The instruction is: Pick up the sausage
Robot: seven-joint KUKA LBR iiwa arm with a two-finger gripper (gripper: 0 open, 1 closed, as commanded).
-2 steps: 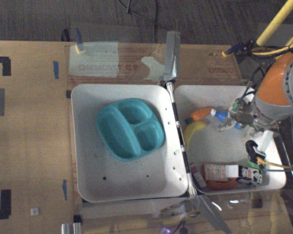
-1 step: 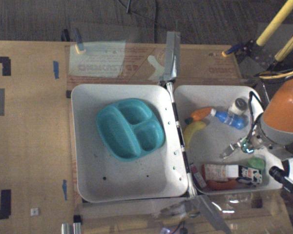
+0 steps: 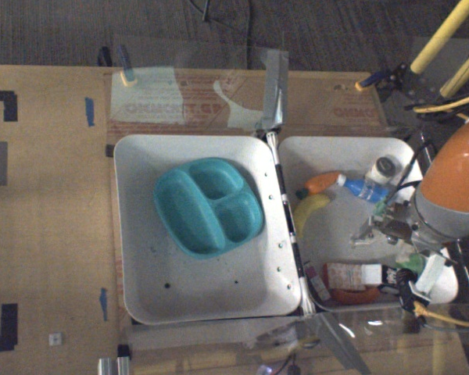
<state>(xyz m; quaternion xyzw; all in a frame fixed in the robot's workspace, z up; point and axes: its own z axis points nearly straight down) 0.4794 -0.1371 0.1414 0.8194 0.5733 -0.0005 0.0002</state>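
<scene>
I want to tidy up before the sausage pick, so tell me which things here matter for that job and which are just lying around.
For the job:
sausage, at the right bin's near edge
gripper, over the right bin
right bin

Just lying about:
teal divided plate in the left bin
banana
carrot
water bottle
small packet

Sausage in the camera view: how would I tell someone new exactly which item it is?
Look in the right bin, along its near wall. The sausage lies flat there, a reddish-brown log just under a white-labelled packet. The banana and the bottle sit farther back; it is the only dark red thing.
</scene>
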